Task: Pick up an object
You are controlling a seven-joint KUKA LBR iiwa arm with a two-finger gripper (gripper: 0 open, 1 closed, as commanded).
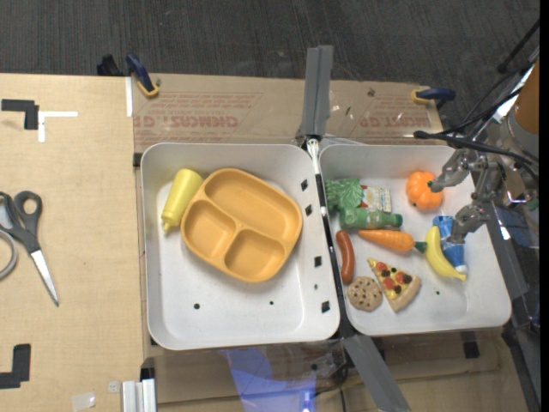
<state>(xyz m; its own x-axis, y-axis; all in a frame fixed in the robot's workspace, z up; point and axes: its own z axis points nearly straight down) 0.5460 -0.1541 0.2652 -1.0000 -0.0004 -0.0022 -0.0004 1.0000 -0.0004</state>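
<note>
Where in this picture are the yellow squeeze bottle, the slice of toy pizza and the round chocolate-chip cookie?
Yellow squeeze bottle (178, 197): camera view, middle of its body.
Slice of toy pizza (396, 281): camera view, centre of its topped face.
Round chocolate-chip cookie (364, 294): camera view, centre of its top.

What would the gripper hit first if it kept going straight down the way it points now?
Most likely the small blue packet lying beside the yellow toy banana in the right white bin. The gripper appears to hang over that spot, though height is hard to judge from this slanted view.
</note>
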